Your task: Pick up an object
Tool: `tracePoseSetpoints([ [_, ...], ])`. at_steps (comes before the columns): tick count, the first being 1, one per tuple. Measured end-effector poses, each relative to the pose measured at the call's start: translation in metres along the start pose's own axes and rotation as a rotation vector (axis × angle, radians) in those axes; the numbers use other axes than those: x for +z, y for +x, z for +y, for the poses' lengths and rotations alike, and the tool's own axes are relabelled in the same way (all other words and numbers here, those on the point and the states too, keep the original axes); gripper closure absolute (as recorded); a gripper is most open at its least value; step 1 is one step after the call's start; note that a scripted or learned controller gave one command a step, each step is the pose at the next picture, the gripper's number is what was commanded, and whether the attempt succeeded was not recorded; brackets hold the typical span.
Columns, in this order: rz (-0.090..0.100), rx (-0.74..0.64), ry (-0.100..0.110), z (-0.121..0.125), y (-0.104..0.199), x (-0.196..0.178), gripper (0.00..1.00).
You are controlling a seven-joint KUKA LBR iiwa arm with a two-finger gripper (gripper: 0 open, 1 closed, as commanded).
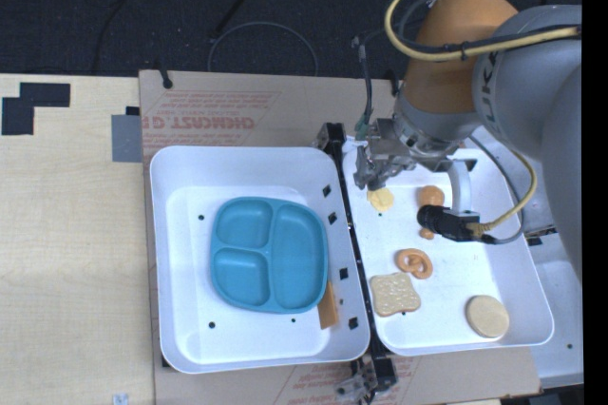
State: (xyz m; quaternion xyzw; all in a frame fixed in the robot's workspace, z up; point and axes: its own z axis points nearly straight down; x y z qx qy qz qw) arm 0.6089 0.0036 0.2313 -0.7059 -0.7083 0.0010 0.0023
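Note:
My gripper (373, 175) hangs over the far left part of the right bin (532, 322), close to the divider between the bins. A small pale yellow piece (381, 200) sits right at its lower end; whether it is gripped or just lying on the bin floor I cannot tell. Also in the right bin are a small orange piece (430, 195), a pretzel (414, 262), a square cracker (393, 294) and a round pale biscuit (486, 316).
The left bin (180, 194) holds a blue divided plate (268, 253), and a thin brown stick (328, 306) leans at its right wall. The grey arm (532, 99) spans the right bin's far right side. Bare bin floor lies between the cracker and the biscuit.

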Motion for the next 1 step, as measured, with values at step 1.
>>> tracePoseSetpoints([
  [1, 0.0, -0.002, -0.003, 0.0109, 0.0581, -0.0059, 1.0],
])
